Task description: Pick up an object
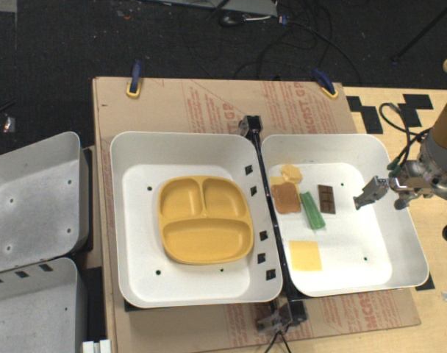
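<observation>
Pincer [382, 191] is hovering over the right bin's [400, 265] right side, spread and pinching nothing; the green block [312, 210] is lying mid-bin, seemingly light and stiff; grip across its narrow sides.

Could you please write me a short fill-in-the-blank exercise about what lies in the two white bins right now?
1. The yellow plastic divided tray lies in the ____ white bin.
2. The tray has ____ compartments.
3. The green stick lies between the tan block and the dark ____ bar.
4. The flat yellow square lies in the ____ white bin.

Missing words: left; three; brown; right
</observation>
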You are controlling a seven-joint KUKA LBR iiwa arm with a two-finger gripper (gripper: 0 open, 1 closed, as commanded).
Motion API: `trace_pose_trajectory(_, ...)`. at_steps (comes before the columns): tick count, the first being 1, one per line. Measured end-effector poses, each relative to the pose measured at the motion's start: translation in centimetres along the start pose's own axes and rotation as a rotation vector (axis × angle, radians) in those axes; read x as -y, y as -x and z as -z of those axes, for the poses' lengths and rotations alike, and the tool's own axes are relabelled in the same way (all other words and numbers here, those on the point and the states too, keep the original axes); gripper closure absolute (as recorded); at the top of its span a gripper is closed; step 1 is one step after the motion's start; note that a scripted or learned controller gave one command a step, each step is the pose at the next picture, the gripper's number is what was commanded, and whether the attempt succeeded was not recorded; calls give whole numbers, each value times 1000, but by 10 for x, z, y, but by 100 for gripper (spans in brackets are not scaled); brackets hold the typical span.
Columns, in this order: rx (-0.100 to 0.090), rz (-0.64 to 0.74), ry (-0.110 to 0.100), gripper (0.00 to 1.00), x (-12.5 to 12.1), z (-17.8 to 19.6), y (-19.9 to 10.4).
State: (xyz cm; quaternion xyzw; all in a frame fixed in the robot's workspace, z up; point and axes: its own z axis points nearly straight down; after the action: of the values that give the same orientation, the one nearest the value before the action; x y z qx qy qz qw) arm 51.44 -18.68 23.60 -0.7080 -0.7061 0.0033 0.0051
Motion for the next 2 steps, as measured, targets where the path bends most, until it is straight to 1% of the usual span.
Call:
trace_pose_trajectory(1, 2, 4, 11, 0, -3, 6, -1)
trace_pose_trajectory(2, 2, 0, 7, 0, 0, -46, 9)
